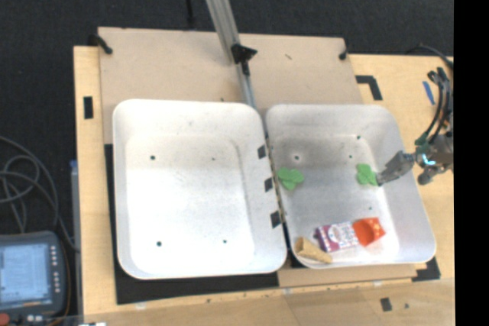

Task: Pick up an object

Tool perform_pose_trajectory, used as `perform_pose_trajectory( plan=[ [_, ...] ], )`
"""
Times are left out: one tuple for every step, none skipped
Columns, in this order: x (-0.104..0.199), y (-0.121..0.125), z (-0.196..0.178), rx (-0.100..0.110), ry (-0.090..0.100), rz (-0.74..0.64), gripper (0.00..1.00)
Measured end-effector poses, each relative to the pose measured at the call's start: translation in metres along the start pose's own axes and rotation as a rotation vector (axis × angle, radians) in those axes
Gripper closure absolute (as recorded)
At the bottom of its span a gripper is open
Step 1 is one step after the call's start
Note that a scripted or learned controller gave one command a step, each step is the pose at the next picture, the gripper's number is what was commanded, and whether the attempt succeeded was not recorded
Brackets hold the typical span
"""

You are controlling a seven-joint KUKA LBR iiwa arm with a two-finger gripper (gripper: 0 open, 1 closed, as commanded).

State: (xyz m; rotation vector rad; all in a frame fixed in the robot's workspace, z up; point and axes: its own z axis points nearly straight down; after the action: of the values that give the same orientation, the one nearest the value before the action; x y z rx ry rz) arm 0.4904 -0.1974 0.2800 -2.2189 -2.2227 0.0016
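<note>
The likeliest target is the small green piece (367,175) on the floor of the right bin (409,240), close to that bin's right wall. The hand (399,166) sits just beside it, at or touching its right edge; nothing can be seen gripped, and how far the hand is open cannot be told at this size.

Across the same bin, near its left wall, lies a second green piece (289,179). Toward the bin's front edge a purple-and-white packet (336,237) lies against an orange-red object (369,230), with a tan scrap (312,248) at the front-left corner. The left bin (134,164) shares the counter (306,72) with it.

To do this well, I judge the hand should be centred squarely over the green piece rather than at its edge, come down to the bin floor, close firmly, then lift straight up clear of the wall.
</note>
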Motion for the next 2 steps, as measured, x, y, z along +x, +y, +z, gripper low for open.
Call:
perform_pose_trajectory(
  plan=[
    [0.0,0.001,-0.002,-0.005,-0.001,0.001,0.0],
    [0.002,0.005,0.059,0.002,0.0,0.003,0.0]
  ],
)
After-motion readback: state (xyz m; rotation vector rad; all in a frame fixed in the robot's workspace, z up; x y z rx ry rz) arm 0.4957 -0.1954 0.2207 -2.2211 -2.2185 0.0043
